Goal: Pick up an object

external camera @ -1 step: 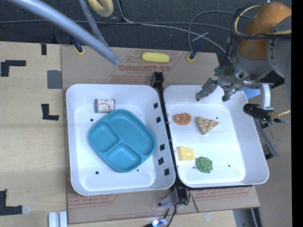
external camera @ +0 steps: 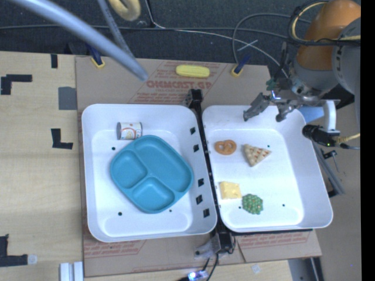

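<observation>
Cardboard covers the desk (external camera: 35,174) under two shallow white bins set side by side, touching along a black hinge-like seam down the middle. A yellow piece (external camera: 192,71) lies on the cardboard beyond the bins, near the seam's far end.

In the left bin (external camera: 94,215) sits a blue tray (external camera: 151,173) with three compartments, turned at an angle and taking up most of the floor. Just beyond its far left corner lies a small can (external camera: 129,130) on its side, close to the tray but apart from it.

The right bin (external camera: 310,209) holds four small toy foods, all apart from one another. A brown pretzel (external camera: 225,147) lies near the seam; beside it, toward the right, is a tan pizza slice (external camera: 255,154). Nearer the front lie a pale yellow cheese square (external camera: 229,189) and, just right of it, a green cluster of peas (external camera: 252,204).

The arm (external camera: 325,45) comes in from the upper right, its orange band showing above the grey wrist. Its hand (external camera: 268,113) hangs over the far rim of the right bin, fingers spread wide with nothing between them. It is well apart from the foods; the pizza slice and pretzel are the closest to it.
</observation>
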Tool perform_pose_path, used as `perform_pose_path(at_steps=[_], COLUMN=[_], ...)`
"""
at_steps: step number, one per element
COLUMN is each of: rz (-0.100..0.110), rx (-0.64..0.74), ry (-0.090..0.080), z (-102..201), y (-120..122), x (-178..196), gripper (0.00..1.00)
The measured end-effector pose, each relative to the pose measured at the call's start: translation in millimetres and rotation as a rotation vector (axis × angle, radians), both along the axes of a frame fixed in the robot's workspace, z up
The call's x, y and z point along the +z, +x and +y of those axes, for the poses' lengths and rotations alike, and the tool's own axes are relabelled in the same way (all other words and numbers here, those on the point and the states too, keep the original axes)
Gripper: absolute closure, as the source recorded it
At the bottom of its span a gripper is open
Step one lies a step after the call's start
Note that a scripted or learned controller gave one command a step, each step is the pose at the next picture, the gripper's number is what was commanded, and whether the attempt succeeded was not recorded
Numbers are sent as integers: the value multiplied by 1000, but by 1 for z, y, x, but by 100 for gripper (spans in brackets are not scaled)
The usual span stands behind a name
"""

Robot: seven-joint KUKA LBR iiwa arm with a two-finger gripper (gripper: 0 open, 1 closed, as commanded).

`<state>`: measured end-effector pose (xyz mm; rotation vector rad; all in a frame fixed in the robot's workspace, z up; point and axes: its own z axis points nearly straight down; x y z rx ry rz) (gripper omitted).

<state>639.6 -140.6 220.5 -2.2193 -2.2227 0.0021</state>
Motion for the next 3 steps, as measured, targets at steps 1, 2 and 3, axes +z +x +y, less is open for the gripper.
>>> perform_pose_path(at_steps=[1,2,3], rz=[4,5,-5], rx=[0,0,-1], ry=[0,0,-1], z=[2,0,0], y=[-1,-1,1], x=[-44,-88,-135], gripper=[0,0,0])
